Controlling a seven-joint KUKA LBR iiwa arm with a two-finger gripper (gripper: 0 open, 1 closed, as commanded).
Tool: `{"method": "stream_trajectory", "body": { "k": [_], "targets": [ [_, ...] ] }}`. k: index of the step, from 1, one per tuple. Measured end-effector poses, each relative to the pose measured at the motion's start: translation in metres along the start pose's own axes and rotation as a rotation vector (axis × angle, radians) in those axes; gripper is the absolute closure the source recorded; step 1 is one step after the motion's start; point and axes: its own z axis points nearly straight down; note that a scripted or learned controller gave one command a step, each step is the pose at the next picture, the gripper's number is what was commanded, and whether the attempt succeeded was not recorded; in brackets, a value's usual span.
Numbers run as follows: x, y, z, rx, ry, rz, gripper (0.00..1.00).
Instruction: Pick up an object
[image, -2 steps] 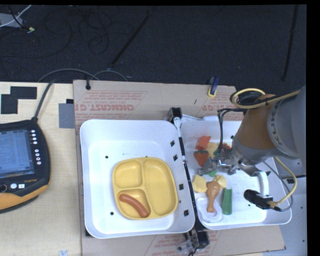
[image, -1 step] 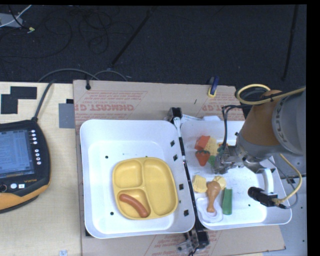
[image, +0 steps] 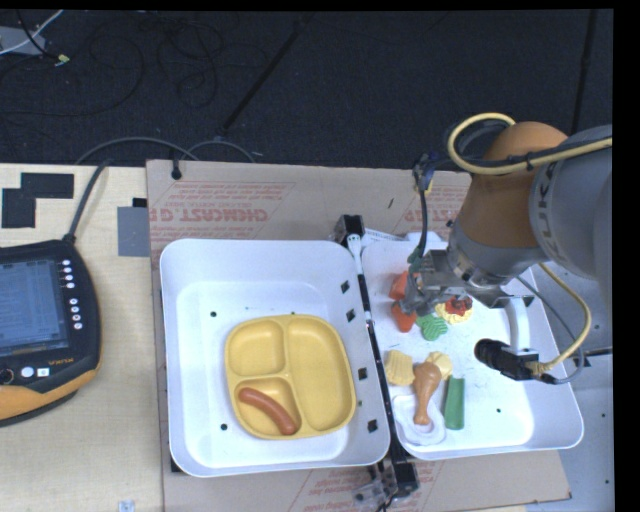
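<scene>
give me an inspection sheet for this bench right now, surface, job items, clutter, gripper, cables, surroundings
Surface: two white bins, left bin, right bin, on cardboard.
Job's things: toy foods in the right bin: drumstick, green piece, orange piece. Yellow divided plate in the left bin holds a sausage.
Clutter: nothing seen.
Grippers: gripper low over the right bin's far toys.
Cables: yellow hose on the arm; black leads behind the bench.
Surroundings: teach pendant at left.

Your right bin (image: 560, 425) is crowded along its left edge: drumstick (image: 426, 385), green stick (image: 455, 402). Its front-right corner gives passing room.
</scene>
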Motion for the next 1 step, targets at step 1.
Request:
{"method": "stream_trajectory", "body": {
  "k": [1],
  "targets": [
    [0.0844, 0.0421, -0.1122, -0.008, 0.001, -0.003, 1.00]
  ]
}}
